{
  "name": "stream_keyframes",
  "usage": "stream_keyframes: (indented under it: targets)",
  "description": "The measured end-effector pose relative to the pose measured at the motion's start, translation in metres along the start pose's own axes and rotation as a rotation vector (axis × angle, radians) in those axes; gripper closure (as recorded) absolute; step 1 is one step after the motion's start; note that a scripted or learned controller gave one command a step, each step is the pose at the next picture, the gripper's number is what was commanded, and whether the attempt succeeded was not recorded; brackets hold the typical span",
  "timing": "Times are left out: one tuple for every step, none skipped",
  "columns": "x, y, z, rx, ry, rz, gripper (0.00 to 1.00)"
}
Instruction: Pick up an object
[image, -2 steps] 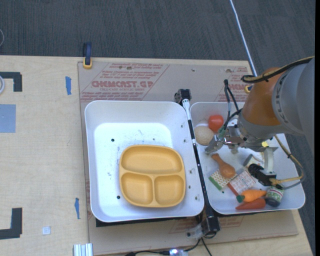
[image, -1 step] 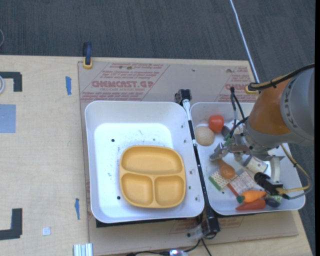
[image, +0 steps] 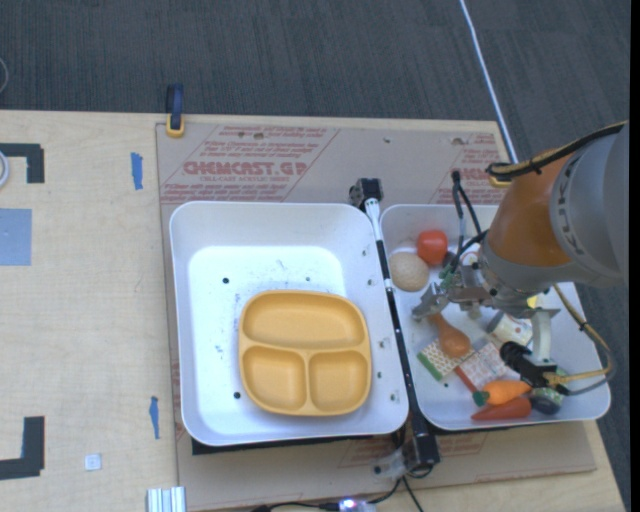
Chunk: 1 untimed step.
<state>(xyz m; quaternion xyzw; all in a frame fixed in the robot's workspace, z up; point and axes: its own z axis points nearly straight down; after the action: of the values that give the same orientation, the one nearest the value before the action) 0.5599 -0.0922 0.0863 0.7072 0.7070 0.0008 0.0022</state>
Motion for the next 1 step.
stream_keyframes:
  targets:
    - [-0.0074, 0.0041, 0.0002, 0.001, 0.002, 0.0, 0.0]
